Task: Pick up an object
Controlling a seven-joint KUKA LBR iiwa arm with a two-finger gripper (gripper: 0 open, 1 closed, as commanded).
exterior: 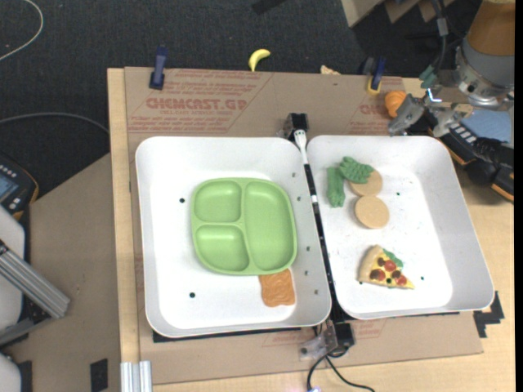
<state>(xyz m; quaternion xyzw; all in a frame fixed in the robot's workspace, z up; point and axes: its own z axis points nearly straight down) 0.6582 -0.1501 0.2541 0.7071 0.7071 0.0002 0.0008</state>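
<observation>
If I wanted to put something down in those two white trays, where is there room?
Right bin: bare floor right of the round cracker and pizza slice. Left bin: only margins around the green plate; crowded at its lower edge, by the orange piece.

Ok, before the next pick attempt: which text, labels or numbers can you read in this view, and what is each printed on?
"CHEMCAST" then what looks like "GP", in large red letters, on the brown protective sheet under the bins, left side of its far edge.
Smaller red lines above and below that: too blurred to read.
Fainter red print on the same sheet's right side, behind the right bin: too blurred to read.
The toy food and the green plate carry no text.
</observation>
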